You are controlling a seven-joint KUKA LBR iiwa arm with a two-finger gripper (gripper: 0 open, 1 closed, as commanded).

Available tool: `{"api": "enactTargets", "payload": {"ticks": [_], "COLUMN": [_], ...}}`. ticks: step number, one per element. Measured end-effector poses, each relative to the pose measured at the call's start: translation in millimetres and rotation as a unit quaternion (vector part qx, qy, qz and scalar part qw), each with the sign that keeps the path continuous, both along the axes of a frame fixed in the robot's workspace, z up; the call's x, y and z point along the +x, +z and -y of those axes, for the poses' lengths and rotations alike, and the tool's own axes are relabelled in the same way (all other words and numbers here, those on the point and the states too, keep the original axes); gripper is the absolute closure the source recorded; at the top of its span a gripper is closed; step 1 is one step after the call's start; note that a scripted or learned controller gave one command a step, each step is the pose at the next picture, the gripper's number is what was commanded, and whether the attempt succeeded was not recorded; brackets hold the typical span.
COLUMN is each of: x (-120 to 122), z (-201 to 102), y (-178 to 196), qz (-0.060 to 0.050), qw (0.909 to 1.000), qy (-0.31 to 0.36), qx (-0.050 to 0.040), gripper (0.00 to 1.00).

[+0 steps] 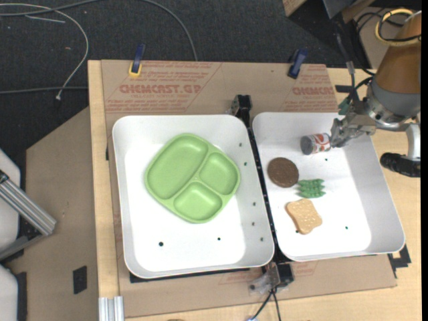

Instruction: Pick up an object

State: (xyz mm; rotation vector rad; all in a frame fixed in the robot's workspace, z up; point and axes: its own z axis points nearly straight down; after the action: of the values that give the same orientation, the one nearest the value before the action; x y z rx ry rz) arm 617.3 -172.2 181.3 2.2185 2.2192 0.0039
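**Closing on the small can without pushing it away**

Aiming at the small can (314,143), lying on its side in the far part of the right bin (361,199), with the grey end pointing toward the left bin (134,233). Hanging just at the can's right end, touching it or nearly so: the gripper (340,134), reaching in under the grey arm (400,79). Not possible to tell from this slanted view how wide the gripper is standing, nor whether the can is already sitting inside it.

Probably being in the approach or closing step. Advising here: centring over the round body of the can and not over its end, since rolling is likely for such a shape. Coming down straight, then closing across the narrow side, slowly. Checking the hold before lifting.

Lying near, toward the front: a brown round cookie (283,171), then a green leafy piece (311,188), then a slice of toast (304,216), all apart from the can, so not disturbing the grasp. Resting well apart in the left bin: a green divided plate (192,177).
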Motion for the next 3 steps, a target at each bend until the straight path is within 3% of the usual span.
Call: {"api": "enactTargets", "payload": {"ticks": [1, 3], "x": [1, -42], "z": [0, -95], "y": [28, 52], "qz": [0.000, -0.003], "qw": [1.0000, 1.0000], "qy": [0.000, 0.002], "qx": [-0.0001, 0.0021], "gripper": [1.00, 1.00]}}
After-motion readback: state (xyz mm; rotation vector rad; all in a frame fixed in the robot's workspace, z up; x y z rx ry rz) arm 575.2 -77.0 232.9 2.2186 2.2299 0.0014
